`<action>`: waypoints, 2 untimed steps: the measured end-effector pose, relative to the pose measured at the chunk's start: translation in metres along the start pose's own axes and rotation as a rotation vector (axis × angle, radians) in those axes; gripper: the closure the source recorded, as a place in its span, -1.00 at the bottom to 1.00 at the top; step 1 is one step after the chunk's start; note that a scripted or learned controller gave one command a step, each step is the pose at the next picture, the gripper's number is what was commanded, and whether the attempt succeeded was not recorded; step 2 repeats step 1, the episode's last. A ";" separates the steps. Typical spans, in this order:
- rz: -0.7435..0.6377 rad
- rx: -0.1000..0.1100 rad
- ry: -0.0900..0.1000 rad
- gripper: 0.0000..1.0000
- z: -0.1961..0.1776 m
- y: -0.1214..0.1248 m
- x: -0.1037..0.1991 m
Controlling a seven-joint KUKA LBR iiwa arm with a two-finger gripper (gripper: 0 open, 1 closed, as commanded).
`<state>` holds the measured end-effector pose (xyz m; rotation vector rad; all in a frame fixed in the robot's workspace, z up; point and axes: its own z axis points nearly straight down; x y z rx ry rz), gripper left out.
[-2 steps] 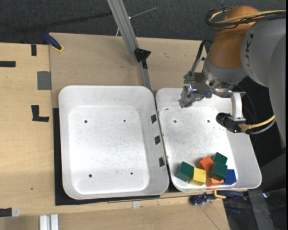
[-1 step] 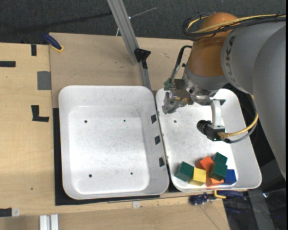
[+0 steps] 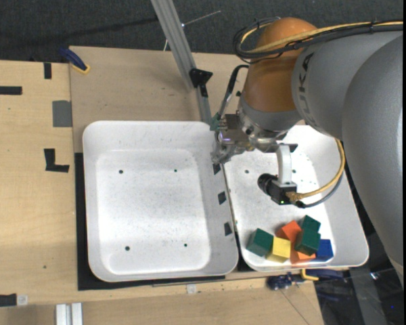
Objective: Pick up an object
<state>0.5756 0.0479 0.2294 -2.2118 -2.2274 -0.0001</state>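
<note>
1. The blocks form a tight cluster in the near corner of the right bin (image 3: 352,249), touching or nearly touching one another.
2. Green block (image 3: 260,242): at the cluster's left end, a dark green cube, slightly turned, resting flat.
3. Yellow block (image 3: 281,249): just right of the green one, touching it, close to the bin's near rim.
4. Orange block (image 3: 291,231): behind the yellow one, tilted; more orange shows lower down, beside the yellow.
5. Dark green block (image 3: 310,233): right of the orange one, seemingly stacked on the others.
6. Blue block (image 3: 324,249): at the right end, partly under the dark green one.
</note>
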 end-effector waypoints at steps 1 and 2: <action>0.000 0.000 0.000 1.00 -0.003 -0.005 0.047; 0.000 0.000 0.000 1.00 -0.003 -0.005 0.047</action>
